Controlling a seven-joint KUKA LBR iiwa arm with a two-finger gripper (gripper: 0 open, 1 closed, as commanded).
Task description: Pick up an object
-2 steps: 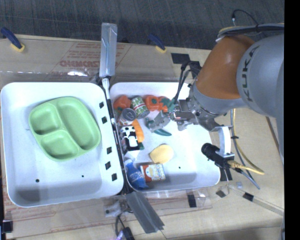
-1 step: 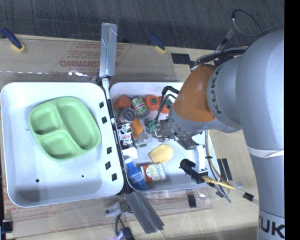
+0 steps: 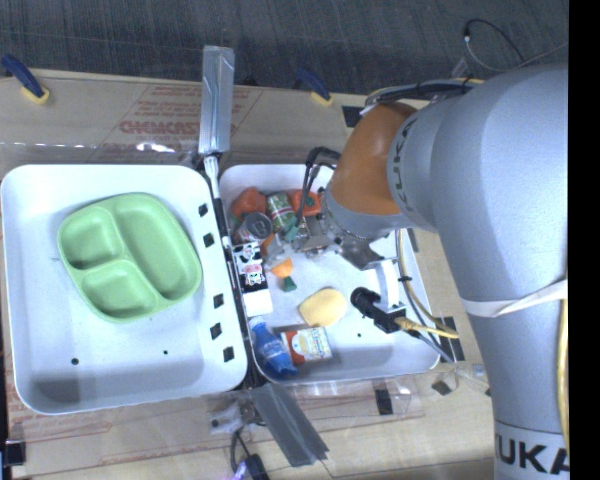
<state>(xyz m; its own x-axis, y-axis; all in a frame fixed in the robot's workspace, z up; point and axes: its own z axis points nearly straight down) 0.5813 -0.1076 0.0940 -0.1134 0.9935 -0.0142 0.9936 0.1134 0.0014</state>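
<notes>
My gripper (image 3: 306, 232) reaches down into the right bin (image 3: 400, 358), at its far left part. It sits right against a small can (image 3: 280, 211) with a red and green label, beside an orange-red object (image 3: 248, 202). A second round tin (image 3: 254, 227) lies just left of it. The grey arm with its orange band (image 3: 365, 168) covers the bin's far right corner. Nothing can be seen held.
The right bin also holds a yellow sponge-like lump (image 3: 322, 306), a blue bottle (image 3: 270, 348), a red and white packet (image 3: 308, 344), a black and white box (image 3: 250, 266) and small orange and green pieces (image 3: 283, 271). In the left bin (image 3: 30, 368) lies a green divided plate (image 3: 130, 255).
</notes>
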